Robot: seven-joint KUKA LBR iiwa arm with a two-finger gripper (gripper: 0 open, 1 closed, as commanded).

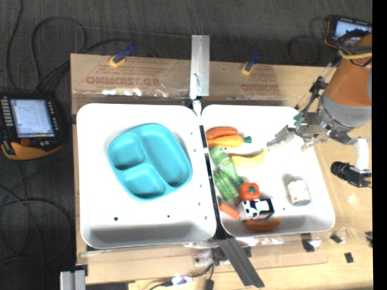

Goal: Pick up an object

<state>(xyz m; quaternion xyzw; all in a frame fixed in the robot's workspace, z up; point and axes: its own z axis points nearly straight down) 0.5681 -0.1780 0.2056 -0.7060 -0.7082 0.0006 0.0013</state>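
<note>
The left bin (pixel 91 162) is white and holds a turquoise tray (pixel 150 160). Along the left edge of the white right bin (pixel 314 180) lie an orange carrot (pixel 221 133), a yellow banana (pixel 249 159), green bottles (pixel 224 175), a red-orange pepper (pixel 249 191) and a black-and-white cow (pixel 257 208); a white cup (pixel 298 191) sits near its right edge. The arm (pixel 349 89) is grey with an orange band.

One fixed camera looks down from above the desk (pixel 181 71) at a slant, far enough back to take in both white bins whole. The left bin (pixel 91 180) and the right bin (pixel 314 180) sit side by side near the middle of the view. Dark floor (pixel 36 41) borders the desk above and left of the left bin. The arm (pixel 351 89) enters beyond the right bin.
</note>
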